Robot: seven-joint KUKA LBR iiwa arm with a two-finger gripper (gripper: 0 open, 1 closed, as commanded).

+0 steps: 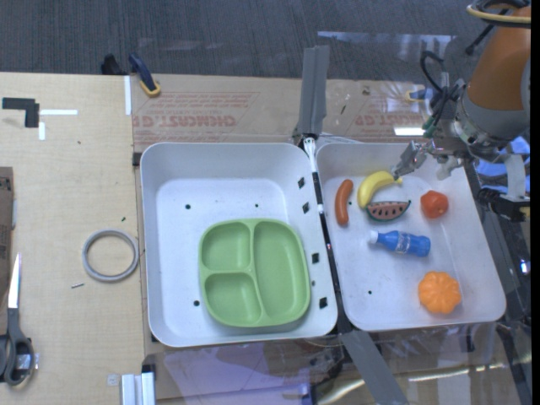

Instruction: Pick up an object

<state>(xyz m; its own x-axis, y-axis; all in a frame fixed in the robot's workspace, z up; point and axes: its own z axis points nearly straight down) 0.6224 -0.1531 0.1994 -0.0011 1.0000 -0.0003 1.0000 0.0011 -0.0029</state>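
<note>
Approach is the step in hand, as I judge it: nothing is lifted yet, and the two-finger gripper (411,157) hangs over the far rim of the right white plastic bin (472,312), at about 1 o'clock from the bin's middle. Its thin grey fingers point down and to the left, toward the yellow curved banana (373,186), but they are small and blurred, so I cannot tell if they are spread or pressed together. You see nothing between them.

The things you can pick all lie in this right bin. The banana is near 11 o'clock, just beside the gripper tip. The slice of toy watermelon with a green rind (387,209) touches the banana on its lower side. The red sausage (342,202) lies at 9 o'clock, the small red tomato (434,204) at 2 o'clock, the blue plastic bottle with white cap (402,243) near the middle, and the orange pumpkin (440,293) at 5 o'clock.

For the next move, you probably need to lower the gripper onto the banana. The watermelon is touching it, so the fingers may push both.

The grey arm with the orange band (503,53) comes in from 3 o'clock, high over the bin corner, with the wrist bent down.

The left white bin (169,184) carries a green divided plate (253,271).
</note>
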